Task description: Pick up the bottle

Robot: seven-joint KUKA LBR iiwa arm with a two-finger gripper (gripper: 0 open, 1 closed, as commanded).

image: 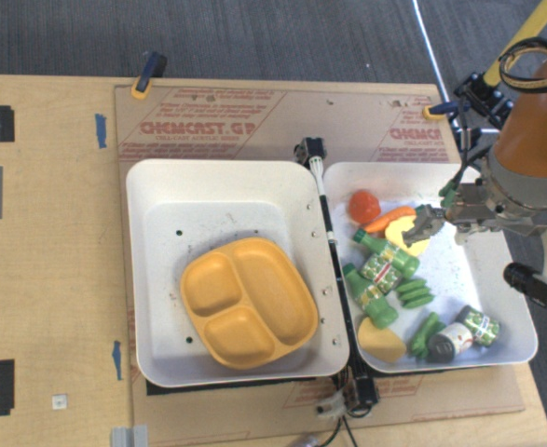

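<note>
- Camera view: lying in the right-hand shallow white plastic bin [526,341], at about 9 o'clock from its middle, a green plastic bottle with a red-and-white label [385,268], on its side and slanted.
- Packed tight around that green bottle: a yellow toy piece [411,238] at its 1 o'clock, green pod-shaped toys [413,294] at its 4 o'clock, more small green pieces touching its lower end.
- Hanging at the bottle's 1 o'clock, above the yellow piece and just beside an orange toy carrot [391,218]: the grey two-finger gripper [429,222]. Cannot tell whether apart or together; nothing visibly clamped in it.
- Likely slip: coming straight down from here and landing on the yellow piece or the carrot, not on the bottle.
- Another risk: pinching the slanted, rounded bottle across the wrong axis and squeezing it out sideways, or dragging a neighbouring green toy up along with it.
- Room for confusion too: a second small bottle-like container with a green label and dark cap [461,335] at the bin's 5 o'clock, well apart from the gripper.
- Less at stake elsewhere: a round red toy tomato [363,203] at the bin's 11 o'clock, and the left white bin [152,250] bearing a yellow three-compartment tray [247,301].
</note>
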